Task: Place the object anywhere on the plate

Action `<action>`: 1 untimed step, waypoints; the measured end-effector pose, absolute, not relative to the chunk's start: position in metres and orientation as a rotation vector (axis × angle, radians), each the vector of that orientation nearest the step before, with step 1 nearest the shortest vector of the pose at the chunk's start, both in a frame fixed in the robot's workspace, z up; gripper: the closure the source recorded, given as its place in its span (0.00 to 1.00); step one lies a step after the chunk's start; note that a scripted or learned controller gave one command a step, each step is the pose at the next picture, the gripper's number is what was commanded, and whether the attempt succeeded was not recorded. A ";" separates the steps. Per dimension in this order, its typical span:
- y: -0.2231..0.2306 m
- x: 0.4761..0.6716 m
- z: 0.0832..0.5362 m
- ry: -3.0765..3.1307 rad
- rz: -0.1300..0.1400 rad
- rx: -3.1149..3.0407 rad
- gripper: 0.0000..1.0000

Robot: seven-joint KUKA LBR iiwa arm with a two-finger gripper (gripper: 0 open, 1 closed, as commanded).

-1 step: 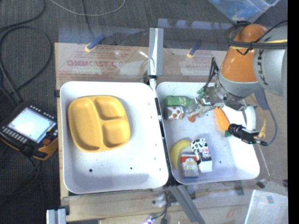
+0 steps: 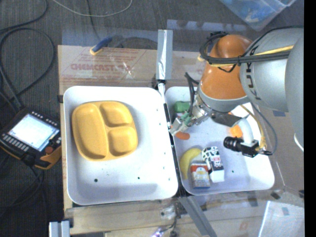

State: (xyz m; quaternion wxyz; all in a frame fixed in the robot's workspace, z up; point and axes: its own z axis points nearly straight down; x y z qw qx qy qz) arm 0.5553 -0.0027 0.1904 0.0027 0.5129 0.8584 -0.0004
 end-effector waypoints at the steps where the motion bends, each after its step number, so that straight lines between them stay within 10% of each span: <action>1: 0.025 0.590 0.369 2.845 -0.004 1.328 1.00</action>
